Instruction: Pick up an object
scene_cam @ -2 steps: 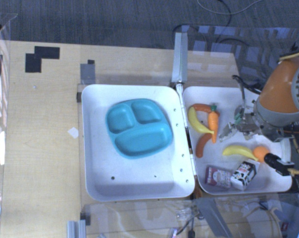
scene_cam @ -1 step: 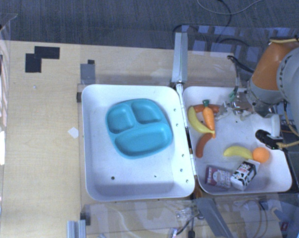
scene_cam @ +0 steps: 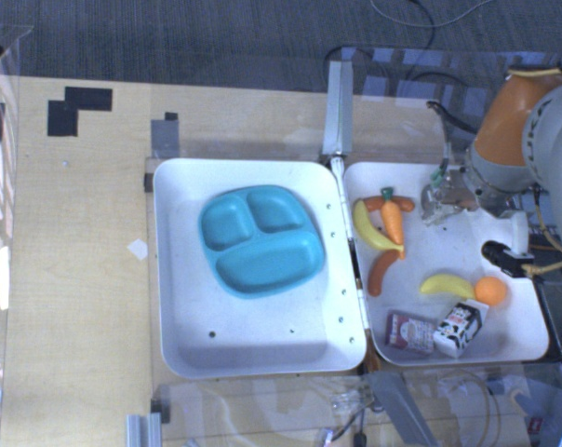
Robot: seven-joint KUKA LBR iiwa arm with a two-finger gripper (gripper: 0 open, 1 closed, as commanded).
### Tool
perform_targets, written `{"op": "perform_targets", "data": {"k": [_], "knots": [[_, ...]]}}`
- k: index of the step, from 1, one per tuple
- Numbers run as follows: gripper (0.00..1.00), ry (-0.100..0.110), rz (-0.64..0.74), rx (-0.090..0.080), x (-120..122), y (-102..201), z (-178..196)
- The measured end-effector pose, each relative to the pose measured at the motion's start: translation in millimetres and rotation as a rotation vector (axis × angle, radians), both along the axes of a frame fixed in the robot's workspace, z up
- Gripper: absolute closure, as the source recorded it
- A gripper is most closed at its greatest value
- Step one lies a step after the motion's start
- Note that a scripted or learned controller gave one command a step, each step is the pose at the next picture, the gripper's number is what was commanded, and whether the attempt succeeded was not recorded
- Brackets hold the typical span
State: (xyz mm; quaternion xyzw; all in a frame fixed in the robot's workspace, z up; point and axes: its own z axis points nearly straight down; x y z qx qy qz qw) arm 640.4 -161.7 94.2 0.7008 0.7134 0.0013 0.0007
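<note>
The arm [scene_cam: 532,128] reaches in from the right and hangs its gripper [scene_cam: 446,196] over the far part of the right bin [scene_cam: 532,343], above bare white floor just right of the carrot; nothing sits between its fingers, and whether they are spread or closed I cannot tell from this slant. The task leaves the choice open, and all the candidates lie in this bin. Nearest the gripper is a cluster by the bin's left wall — a carrot [scene_cam: 391,220] lying across a banana [scene_cam: 372,232], with a sausage [scene_cam: 383,271] just nearer the camera. Further right and nearer lie a second banana [scene_cam: 448,286] and an orange [scene_cam: 491,291], close together or touching. Along the near wall a dark red packet [scene_cam: 409,332] lies flat beside a small milk carton [scene_cam: 459,328]. The left bin [scene_cam: 174,268] bears a blue divided plate [scene_cam: 260,239], well apart from the gripper. These look like toy foods, so probably light, stiff and rather smooth — apt to slip or roll if pinched off-centre. The carrot seems the handiest: it is closest, on top of its neighbours, and narrow enough to take across its middle, with the fingers closing on its two long sides. The orange, being round, would likely squirt away; the flat packet offers little to grip.
</note>
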Motion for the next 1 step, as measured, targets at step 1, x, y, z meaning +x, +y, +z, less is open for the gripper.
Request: {"op": "perform_targets", "data": {"k": [1], "knots": [[1.00, -0.004, -0.233, -0.001, -25.3, 58.7, 119.6]]}}
